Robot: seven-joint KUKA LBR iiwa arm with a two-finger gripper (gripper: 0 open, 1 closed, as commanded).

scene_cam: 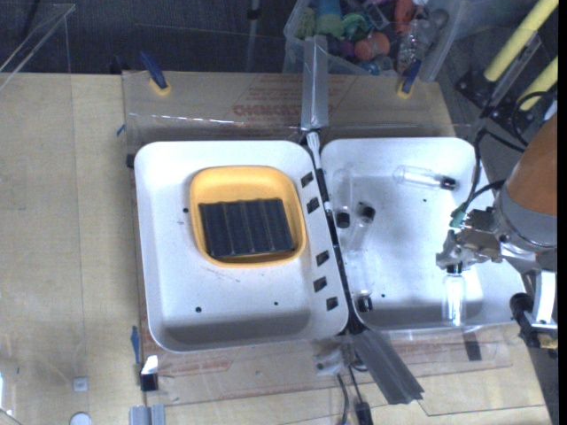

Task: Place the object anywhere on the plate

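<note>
Overhead, two shallow white bins sit side by side on a wooden bench, split by a metal divider (pixel 319 228) that serves as the landmark. Left of the divider, the left bin (pixel 164 264) holds a yellow plate (pixel 244 182) with rounded corners, and a dark ribbed rectangular block (pixel 246 227) lies flat on the middle of that plate. Right of the divider, the right bin (pixel 407 304) holds clear plastic items: a clear tube with a dark cap (pixel 423 178) lies toward the far side, and a small clear bottle with a dark top (pixel 357 220) rests just beside the divider. Farther right of the divider, near the right bin's near right corner, the grey arm's gripper (pixel 455 268) hangs over the bin floor with a clear tube-like object (pixel 453 299) upright directly below it; whether its fingers are clamped on that object or spread apart cannot be told. Beyond the divider's far end, a clear tub of colourful toys (pixel 368 11) stands off the bench
</note>
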